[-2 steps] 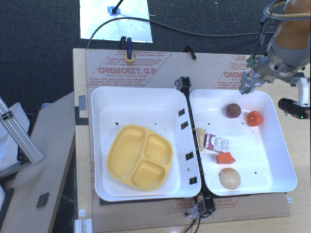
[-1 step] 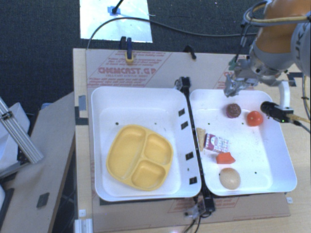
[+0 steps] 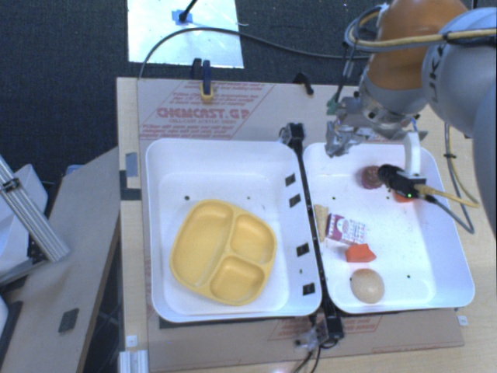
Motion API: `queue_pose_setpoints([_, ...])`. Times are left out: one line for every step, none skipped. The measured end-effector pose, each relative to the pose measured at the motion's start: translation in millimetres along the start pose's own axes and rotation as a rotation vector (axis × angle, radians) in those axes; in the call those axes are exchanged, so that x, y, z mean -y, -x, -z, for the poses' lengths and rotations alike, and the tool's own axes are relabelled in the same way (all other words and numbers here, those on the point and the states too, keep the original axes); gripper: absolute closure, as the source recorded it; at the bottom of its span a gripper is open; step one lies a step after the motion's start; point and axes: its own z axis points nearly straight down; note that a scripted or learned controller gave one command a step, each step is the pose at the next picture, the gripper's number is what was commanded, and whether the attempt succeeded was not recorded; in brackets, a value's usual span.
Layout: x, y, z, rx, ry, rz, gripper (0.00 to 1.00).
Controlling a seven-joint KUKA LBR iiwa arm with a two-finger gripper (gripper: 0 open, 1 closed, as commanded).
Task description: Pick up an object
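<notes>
Hovering over the right bin's [image 3: 446, 243] far corner, the claw [image 3: 339, 144] carries nothing — how far it is open cannot be told.
Objects cluster nearer — red-and-white packet [image 3: 345, 229], orange block [image 3: 359, 253], tan egg [image 3: 367, 285]; descending here risks grasping bare plastic.

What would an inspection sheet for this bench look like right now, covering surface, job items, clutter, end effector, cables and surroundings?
Surface: two white bins, left bin, right bin.
Job's things: right bin holds brown egg-shaped object, orange block, red-and-white packet, dark red round piece.
Clutter: yellow divided tray in left bin.
Grippers: end effector over right bin's far left corner, holding nothing visible.
Cables: yellow cable crosses right bin's edge.
Surroundings: foil sheet on dark floor.
</notes>
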Motion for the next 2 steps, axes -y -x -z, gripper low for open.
queue_pose_setpoints([-6.5, -51.1, -17.5, 0.0, 0.0, 0.0, 1.0])
queue_pose_setpoints([-13.1, -102.6, -17.2, -0.001, 0.002, 0.0, 1.0])
